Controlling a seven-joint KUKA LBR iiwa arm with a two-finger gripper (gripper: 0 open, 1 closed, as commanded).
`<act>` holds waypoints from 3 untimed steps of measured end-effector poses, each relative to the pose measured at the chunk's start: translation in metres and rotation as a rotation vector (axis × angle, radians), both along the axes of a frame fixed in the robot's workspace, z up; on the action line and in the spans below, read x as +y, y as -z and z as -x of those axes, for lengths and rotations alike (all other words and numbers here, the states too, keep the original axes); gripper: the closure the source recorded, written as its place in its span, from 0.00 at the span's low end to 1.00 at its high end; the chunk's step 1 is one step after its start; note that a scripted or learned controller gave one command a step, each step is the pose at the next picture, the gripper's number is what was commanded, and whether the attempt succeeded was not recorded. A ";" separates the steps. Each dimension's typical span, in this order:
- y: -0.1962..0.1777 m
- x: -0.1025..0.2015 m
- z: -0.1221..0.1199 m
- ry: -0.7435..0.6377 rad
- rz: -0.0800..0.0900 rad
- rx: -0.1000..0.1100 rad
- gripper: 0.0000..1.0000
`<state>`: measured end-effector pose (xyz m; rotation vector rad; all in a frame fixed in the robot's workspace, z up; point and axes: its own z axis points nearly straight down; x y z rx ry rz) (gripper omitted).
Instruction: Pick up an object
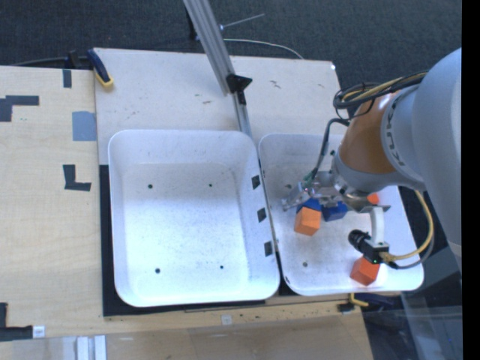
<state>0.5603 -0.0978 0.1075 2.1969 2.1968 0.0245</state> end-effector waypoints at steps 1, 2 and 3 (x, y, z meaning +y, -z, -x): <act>0.000 0.004 0.007 -0.005 0.002 -0.013 0.00; 0.000 -0.012 0.002 -0.004 -0.005 -0.002 0.00; -0.062 -0.011 -0.024 -0.003 -0.011 0.027 0.00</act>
